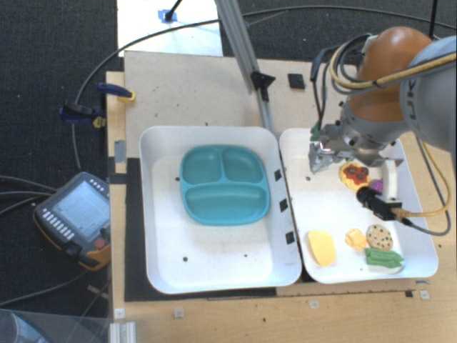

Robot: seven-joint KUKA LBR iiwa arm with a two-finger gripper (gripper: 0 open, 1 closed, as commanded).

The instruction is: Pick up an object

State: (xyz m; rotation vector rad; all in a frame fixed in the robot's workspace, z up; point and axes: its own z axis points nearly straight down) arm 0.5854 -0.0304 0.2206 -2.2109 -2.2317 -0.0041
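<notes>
camera view: no legible writing; gripper (320,157) over right bin (300,213), claw state unclear

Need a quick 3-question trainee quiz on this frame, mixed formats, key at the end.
1. True or false: the teal divided plate lies in the right bin.
2. Which item lies nearest the right bin's front edge? A) green piece B) pizza slice C) white bottle
3. Fill in: the gripper hangs over the ____ bin.

Key: 1 false, the plate is in the left bin. 2 A. 3 right.
</notes>
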